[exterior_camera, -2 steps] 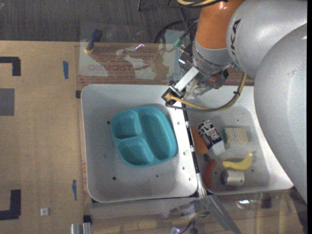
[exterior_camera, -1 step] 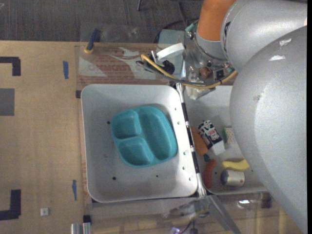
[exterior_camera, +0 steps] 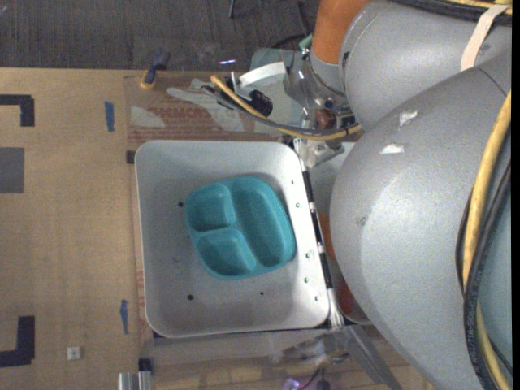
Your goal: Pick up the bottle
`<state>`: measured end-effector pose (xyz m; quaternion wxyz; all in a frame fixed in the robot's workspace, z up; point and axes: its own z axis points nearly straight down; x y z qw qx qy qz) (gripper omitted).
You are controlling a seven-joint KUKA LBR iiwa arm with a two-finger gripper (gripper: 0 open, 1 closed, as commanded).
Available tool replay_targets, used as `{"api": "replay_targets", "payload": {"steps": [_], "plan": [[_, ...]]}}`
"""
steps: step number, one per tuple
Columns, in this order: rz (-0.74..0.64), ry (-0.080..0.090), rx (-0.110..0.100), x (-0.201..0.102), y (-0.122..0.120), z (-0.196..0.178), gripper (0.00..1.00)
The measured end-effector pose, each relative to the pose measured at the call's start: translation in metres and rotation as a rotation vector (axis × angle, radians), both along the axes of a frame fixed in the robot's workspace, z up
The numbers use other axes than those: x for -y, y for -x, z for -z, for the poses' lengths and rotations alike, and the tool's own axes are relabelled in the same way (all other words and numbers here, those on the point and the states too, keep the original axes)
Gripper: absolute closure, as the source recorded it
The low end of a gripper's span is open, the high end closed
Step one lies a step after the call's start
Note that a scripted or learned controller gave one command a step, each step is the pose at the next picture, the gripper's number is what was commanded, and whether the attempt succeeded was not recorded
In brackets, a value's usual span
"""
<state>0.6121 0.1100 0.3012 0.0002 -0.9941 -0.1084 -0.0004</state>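
While the grey arm [exterior_camera: 422,193] is reaching in from the right and covering the right bin, the scene is reading so:
Arm: bulking over the right half, orange band [exterior_camera: 335,19] showing at the far edge.
Gripper: state cannot be told.
Bottle: position cannot be told.
Left bin [exterior_camera: 162,177]: lying on the worktop [exterior_camera: 65,218], holding a teal divided tray [exterior_camera: 240,226] near its middle.
Cables [exterior_camera: 244,96]: yellow ones trailing beyond the bin's far right corner.

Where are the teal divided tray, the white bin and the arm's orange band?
teal divided tray [exterior_camera: 241,227]: camera view, central divider ridge.
white bin [exterior_camera: 166,177]: camera view, bare floor, upper left.
orange band [exterior_camera: 331,24]: camera view, its lit side.
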Motion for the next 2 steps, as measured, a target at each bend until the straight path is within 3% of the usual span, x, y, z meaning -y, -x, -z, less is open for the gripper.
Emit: {"api": "replay_targets", "payload": {"steps": [1, 2], "plan": [[-0.360, 0.000, -0.004, -0.018, -0.019, -0.031, 1.00], [-0.389, 0.000, -0.007, -0.036, 0.008, -0.007, 1.00]]}}
